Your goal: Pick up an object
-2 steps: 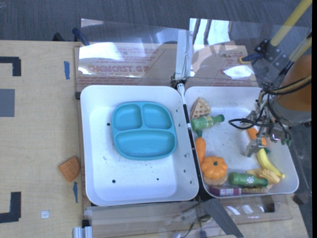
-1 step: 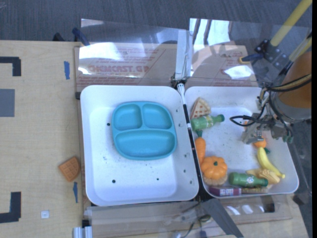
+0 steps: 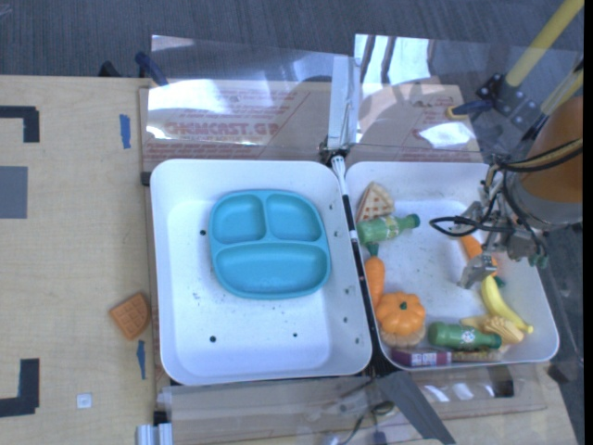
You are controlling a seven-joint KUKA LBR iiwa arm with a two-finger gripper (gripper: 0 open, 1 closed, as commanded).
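banana in right bin, nr its right wall | gripper just above banana's upper end, fingers unclear, can't tell if gripping | orange bit just above banana | pumpkin left of banana | nothing lifted yet; grasp + lift left, I'd judge

The right bin is where the toy food sits. A waffle wedge, green bottle, carrot and pumpkin line its left wall. Another green bottle lies along the front edge, with a banana near the front right corner.
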